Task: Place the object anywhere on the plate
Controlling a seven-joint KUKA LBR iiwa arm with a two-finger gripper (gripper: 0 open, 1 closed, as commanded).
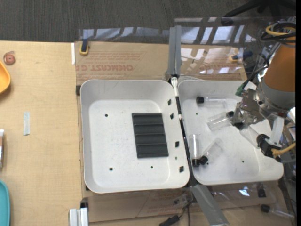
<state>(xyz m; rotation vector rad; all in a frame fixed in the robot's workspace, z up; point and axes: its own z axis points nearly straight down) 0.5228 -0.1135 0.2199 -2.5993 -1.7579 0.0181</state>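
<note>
**Ana:** While the arm [277,74] reaches in from the right, how many bins do you count?

**Ben:** 2 shallow white bins, side by side. The left bin [94,140] holds 1 black ribbed plate [150,135], lying flat near its middle. The right bin [254,171] holds the clear plastic tubes.

**Ana:** How many tubes?

**Ben:** I make out 4, though they are see-through and hard to separate. 1 with a black cap [210,99] lies near the far wall. 1 more capped tube [194,150] lies along the left wall, its cap toward the near side. 1 lies loose near the middle [212,148]. 1 more [217,121] lies just beside the gripper.

**Ana:** And the gripper?

**Ben:** 1 gripper [235,118], low over the right side of the right bin, below the orange band. Whether its fingers are apart or together, I cannot tell; the tube at its tip may be touching it, but I cannot say it is held.

**Ana:** Anything on the plate?

**Ben:** All 4 tubes lie in the right bin, well apart from it.
</note>
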